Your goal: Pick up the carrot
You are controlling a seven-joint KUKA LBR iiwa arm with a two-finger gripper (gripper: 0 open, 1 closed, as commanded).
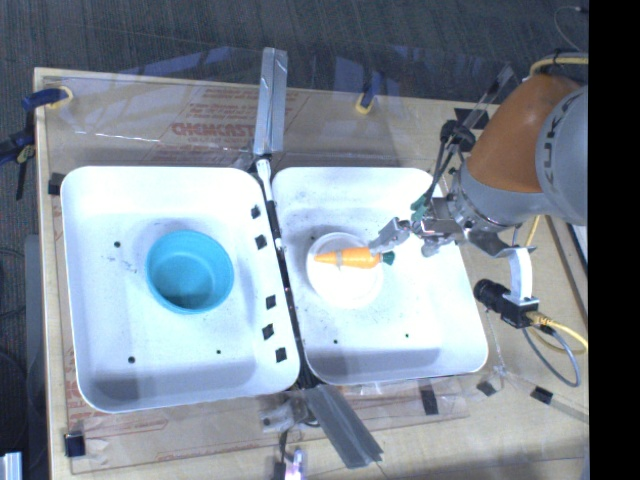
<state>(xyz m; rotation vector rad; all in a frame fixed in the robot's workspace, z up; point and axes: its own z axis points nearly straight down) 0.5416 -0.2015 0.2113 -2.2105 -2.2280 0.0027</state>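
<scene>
The orange carrot point(347, 259) lies on its side across a small white dish point(345, 280) in the right bin point(440, 343), its green stem end pointing right. My gripper point(398, 236) reaches in from the right and hangs just above and to the right of that stem end, very close to it. From this angle I cannot make out whether it touches the carrot.
A blue bowl point(190, 270) stands in the middle of the left bin point(100, 368). A raised divider with black clips point(272, 268) separates the two bins. The arm's grey and orange body point(520, 158) hangs over the right bin's far right corner.
</scene>
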